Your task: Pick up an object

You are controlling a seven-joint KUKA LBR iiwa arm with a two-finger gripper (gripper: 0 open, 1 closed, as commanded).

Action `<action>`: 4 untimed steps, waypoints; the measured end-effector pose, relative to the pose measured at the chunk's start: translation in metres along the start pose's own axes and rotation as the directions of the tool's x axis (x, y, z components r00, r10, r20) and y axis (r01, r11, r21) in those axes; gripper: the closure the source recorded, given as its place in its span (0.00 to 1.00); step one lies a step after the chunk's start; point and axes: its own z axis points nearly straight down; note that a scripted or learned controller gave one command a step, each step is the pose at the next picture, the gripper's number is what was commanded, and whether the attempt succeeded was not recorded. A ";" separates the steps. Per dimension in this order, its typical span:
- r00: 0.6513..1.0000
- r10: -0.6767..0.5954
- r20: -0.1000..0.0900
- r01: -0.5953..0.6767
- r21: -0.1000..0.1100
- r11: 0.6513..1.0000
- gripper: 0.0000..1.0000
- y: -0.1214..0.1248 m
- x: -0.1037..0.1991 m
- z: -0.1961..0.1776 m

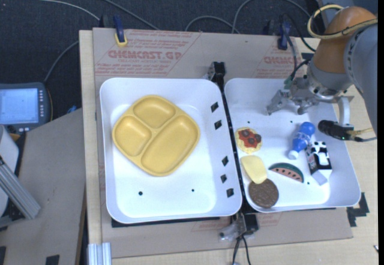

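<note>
A: Objects for picking all lie in the right bin [273,95], and none has left it yet. Take that bin as the landmark.

B: Start with the biggest things, then.

A: Biggest is the worktop [162,48], a brown board under both bins. Next the left bin [120,198], touching the right bin's left wall, with a yellow divided plate [156,135] in it. Then the arm [351,48], reaching over the right bin's far right corner.

B: And the pincer?

A: The pincer [287,101] hangs over the bin's far half, above bare white floor. I cannot tell how far it is open; nothing shows between its tips.

B: What could it take?

A: Along the bin's left wall, near to far: a brown cookie [263,193], a pale yellow piece [254,168], and a red-topped slice [249,139]. Toward the middle, a watermelon slice [287,172]. Toward the right wall, a blue bottle [300,139] and, just beside it, a black-and-white carton [319,159].

B: So how far along?

A: Early, I'd judge. Every item rests on the bin floor, apart from the pincer. Choosing one, descending, closing and lifting are all left. The bottle lies nearest.
</note>
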 end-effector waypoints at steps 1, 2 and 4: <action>1.000 -0.001 0.001 0.001 -0.005 1.000 1.00 0.002 0.000 -0.014; 1.000 0.000 0.003 0.000 -0.013 1.000 1.00 0.003 0.002 -0.079; 1.000 0.001 0.003 -0.001 -0.012 1.000 1.00 -0.003 -0.008 -0.181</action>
